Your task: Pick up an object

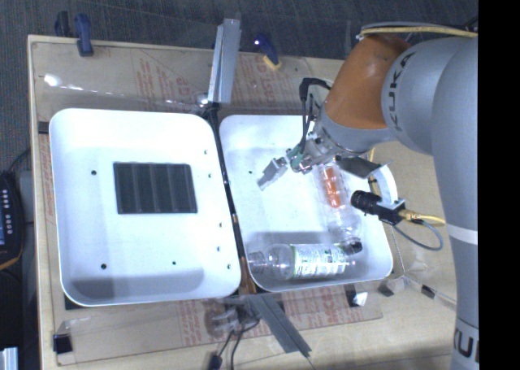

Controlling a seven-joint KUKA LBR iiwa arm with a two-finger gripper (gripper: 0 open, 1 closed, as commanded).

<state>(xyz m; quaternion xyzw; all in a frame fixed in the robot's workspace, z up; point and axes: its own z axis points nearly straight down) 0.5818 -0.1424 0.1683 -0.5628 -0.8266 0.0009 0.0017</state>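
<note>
The arm [406, 92] hangs over the right bin [244, 198], where two clear bottles lie: one [302, 260] along the near wall, one [335, 198] under the wrist. The gripper [280, 167] stands open, empty, beside the second; it should centre, descend, then close.

The big grey arm [431, 108] runs off the right side and hides the right bin's [244, 198] far corner. The gripper's [296, 161] finger tips look too blurry to tell
</note>
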